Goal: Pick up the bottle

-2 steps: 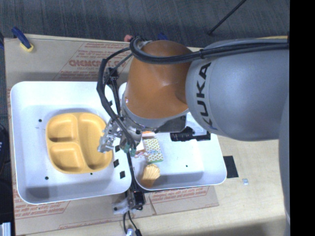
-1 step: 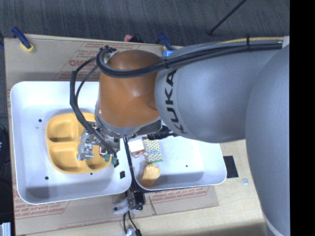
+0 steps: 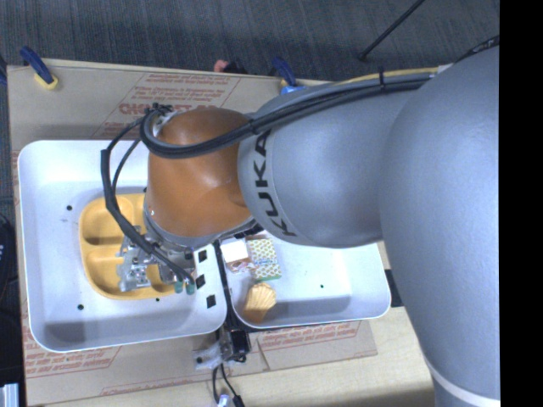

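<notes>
At the far left, a blue clamp (image 3: 38, 66) pins the cardboard sheet (image 3: 102, 100) to the tabletop, probably to keep it from sliding. The left bin (image 3: 42, 227) holds a yellow divided tray (image 3: 97, 236), lying flat on the bin's floor. The hand (image 3: 136, 271) hangs low over that tray's right side, and its state cannot be told from here, since cables and metal parts crowd the spot. The arm (image 3: 356, 159) with its orange band (image 3: 195, 172) covers much of the middle, so a bottle cannot be made out; it may lie under the wrist. In the right bin (image 3: 339, 303), near the dividing wall, rest a patterned packet (image 3: 263, 259) and just below it a small orange-yellow item (image 3: 260, 300), well clear of the hand.
</notes>
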